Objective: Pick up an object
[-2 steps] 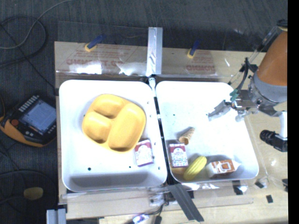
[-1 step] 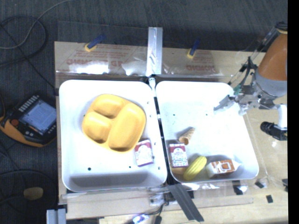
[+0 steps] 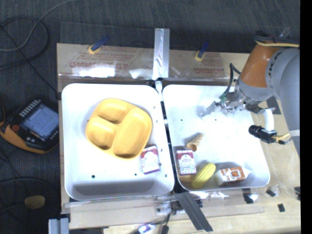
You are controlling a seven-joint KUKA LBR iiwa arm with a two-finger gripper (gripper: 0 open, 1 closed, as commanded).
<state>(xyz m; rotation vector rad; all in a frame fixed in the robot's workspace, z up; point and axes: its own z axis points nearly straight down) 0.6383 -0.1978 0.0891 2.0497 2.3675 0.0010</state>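
My gripper (image 3: 204,110) hangs over the upper part of the right bin (image 3: 243,140), with bare white floor beneath it and nothing held that I can see. Below it lie a small waffle cone (image 3: 194,141), a red-and-white carton (image 3: 185,162), a yellow banana-like toy (image 3: 203,175) and an orange juice carton (image 3: 230,174). The cone is the nearest of these, well below and slightly left of the gripper. In the left bin (image 3: 78,169) sit a big yellow bread-shaped toy (image 3: 118,127) and another small red-and-white carton (image 3: 150,160).
A raised divider (image 3: 163,126) separates the two bins. A clear sheet with blue and yellow clips (image 3: 99,44) lies behind them. An orange-and-black pendant (image 3: 32,126) rests on the floor to the left. A black knob (image 3: 260,132) on the arm overhangs the right bin's edge.
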